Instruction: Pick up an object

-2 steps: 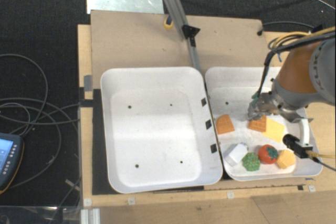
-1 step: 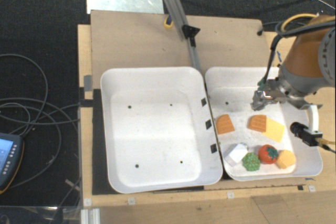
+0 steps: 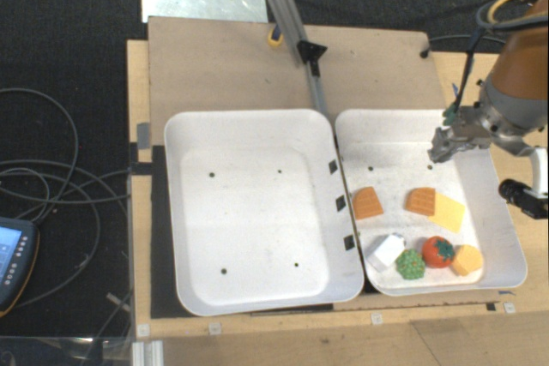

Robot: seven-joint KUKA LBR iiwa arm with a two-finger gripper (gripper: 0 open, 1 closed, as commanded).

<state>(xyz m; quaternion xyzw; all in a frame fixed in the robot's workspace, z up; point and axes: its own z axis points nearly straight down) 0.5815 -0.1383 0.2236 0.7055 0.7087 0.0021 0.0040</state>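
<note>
The gripper (image 3: 440, 149) hangs over the upper right part of the right bin (image 3: 386, 137), at the end of the grey and orange arm that comes in from the right. Below it in that bin lie an orange waffle-like piece (image 3: 420, 201) touching a yellow wedge (image 3: 449, 211), and an orange block (image 3: 367, 203) further left. Along the near edge sit a white block (image 3: 386, 250), a green bumpy piece (image 3: 411, 264), a red tomato-like piece (image 3: 438, 251) and a yellow-orange block (image 3: 467, 260). Nothing shows under the gripper.
The left bin (image 3: 184, 184) lies beside the right one, with black clips along the shared rim. A grey pole (image 3: 287, 4) slants across the brown board behind the bins. Cables and a tablet (image 3: 13, 257) lie on the floor at left.
</note>
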